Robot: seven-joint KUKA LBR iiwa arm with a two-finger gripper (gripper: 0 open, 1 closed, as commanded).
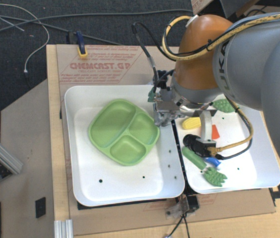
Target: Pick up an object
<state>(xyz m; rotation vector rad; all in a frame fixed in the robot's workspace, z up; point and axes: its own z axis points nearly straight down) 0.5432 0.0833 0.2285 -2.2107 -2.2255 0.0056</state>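
Note:
A light green divided plate (122, 130) lies tilted in the left white bin (75, 148). My gripper (162, 114) hangs at the plate's right rim, over the wall between the two bins, below the orange band (204, 43). In the right bin (261, 170) lie a yellow piece (191, 124), a small orange piece (214, 132), a green toy fork (207, 168) with a blue bit (212, 161) by it, and a green leaf-shaped piece (224, 105). The arm hides part of the right bin.
Flat cardboard printed in red (100, 63) lies behind the bins, with a yellow and blue clip (82, 46) at its back edge. A black and yellow cable (229, 148) loops over the right bin. Loose cables (31, 29) cross the dark floor.

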